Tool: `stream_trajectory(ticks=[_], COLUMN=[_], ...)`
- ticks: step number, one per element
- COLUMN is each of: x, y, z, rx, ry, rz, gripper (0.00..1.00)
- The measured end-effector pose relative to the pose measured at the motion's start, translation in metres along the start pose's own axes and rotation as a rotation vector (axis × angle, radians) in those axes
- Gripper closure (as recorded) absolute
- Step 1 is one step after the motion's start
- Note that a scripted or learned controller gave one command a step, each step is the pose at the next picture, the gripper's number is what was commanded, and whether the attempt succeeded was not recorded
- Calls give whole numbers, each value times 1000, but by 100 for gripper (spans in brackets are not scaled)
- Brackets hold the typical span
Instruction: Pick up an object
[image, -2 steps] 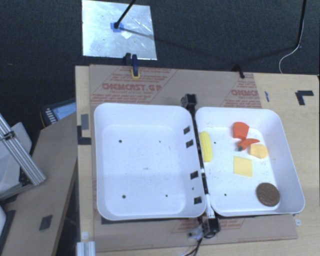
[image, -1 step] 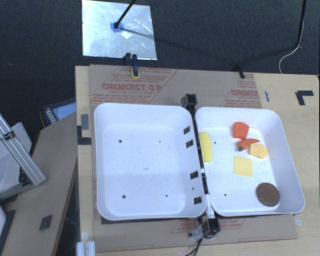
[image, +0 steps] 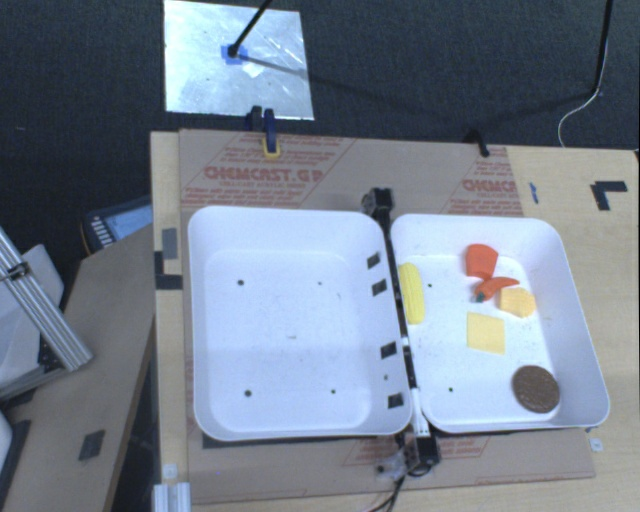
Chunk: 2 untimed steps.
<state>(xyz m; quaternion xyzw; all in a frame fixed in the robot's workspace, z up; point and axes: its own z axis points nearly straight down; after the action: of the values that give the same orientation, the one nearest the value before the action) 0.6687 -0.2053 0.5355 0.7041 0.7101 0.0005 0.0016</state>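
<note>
fingers: whether they are open or closed i cannot tell, and nothing lies lifted clear of the bins, so i judge the pick as not yet made.

every candidate sits in the right bin (image: 450, 355): a yellow cob (image: 411, 292) along its left wall, an orange piece (image: 481, 260) at the far side with a small carrot (image: 492, 288) just near of it, a yellow block (image: 517, 301) beside that, a flat yellow square (image: 487, 332) in the middle, and a brown disc (image: 536, 388) at the near right corner. all rest on the bin floor, mostly apart from each other. what is left is the whole job: choose one, close on it, lift.

the left bin (image: 290, 330) joins the right one at a clipped seam. both stand on a printed board (image: 280, 170) over a tan bench. beyond is dark carpet (image: 450, 70), a silver sheet (image: 200, 60) at far left, a cable (image: 590, 95) at far right, and a metal rail (image: 45, 320) off the left side.
</note>
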Motion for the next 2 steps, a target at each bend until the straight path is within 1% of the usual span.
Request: stream_trajectory(ticks=[2], x=[0], y=[0], z=[0], rx=[0], ry=[0], rz=[0], gripper=[100])
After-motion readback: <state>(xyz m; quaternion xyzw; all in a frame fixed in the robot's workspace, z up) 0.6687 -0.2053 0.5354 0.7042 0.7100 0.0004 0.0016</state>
